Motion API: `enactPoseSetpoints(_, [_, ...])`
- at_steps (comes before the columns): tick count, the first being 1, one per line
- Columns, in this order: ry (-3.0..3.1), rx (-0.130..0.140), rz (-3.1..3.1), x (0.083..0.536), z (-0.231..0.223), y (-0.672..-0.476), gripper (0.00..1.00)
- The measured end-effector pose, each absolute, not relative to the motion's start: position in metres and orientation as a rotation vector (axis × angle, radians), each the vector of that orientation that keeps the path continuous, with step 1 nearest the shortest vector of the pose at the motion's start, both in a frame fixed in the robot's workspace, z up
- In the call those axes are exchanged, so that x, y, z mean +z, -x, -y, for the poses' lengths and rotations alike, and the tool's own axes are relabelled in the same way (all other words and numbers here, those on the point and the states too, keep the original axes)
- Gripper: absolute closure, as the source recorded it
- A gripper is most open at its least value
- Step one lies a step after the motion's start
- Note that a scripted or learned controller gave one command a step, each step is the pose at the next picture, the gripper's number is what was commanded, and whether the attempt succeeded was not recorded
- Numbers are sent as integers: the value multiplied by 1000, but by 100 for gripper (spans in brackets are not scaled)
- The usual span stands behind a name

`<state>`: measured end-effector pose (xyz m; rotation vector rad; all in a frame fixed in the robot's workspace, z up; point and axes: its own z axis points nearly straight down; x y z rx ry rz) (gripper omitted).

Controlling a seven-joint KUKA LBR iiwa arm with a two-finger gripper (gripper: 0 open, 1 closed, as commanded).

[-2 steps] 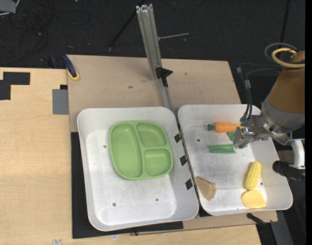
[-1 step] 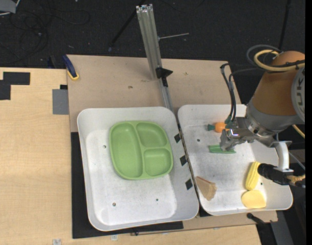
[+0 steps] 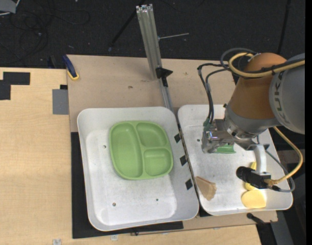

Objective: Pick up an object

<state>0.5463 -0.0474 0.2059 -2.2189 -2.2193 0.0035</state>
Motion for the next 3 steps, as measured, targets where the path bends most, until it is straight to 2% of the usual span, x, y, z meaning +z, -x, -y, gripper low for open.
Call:
enactPoseSetpoints(1, [2216, 4, 2221, 202, 4, -549, 100])
enactPoseSetpoints(2, [2218, 2, 2222, 212, -43, -562, 100])
enactPoseSetpoints(3, [2216, 3, 2225, 221, -97, -555, 100])
